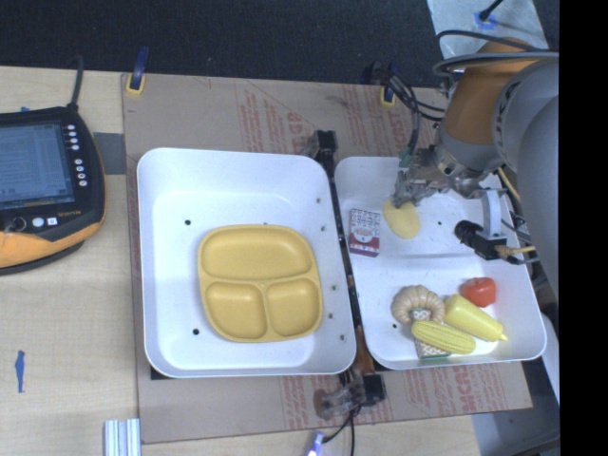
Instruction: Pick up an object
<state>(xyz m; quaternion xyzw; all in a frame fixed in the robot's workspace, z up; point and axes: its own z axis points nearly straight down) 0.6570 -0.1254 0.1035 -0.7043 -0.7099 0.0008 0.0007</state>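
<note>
**Gripper low over the pale yellow piece in the right bin**

The gripper [410,198] hangs at the far end of the right bin [532,350]; whether it grips anything I cannot tell. A pale yellow piece [403,221] lies touching its tip at about 6 o'clock, long axis running roughly 11 to 5. A small carton [365,231] sits at 8 o'clock, near the bin's left wall. Toward 5 o'clock, well apart, cluster a tomato [480,292], a yellow pepper [473,318], corn [442,336] and a bun [417,303]. Bare floor between leaves room; the left wall is the nearest edge. The left bin [161,350] holds a yellow tray [259,281]
</note>
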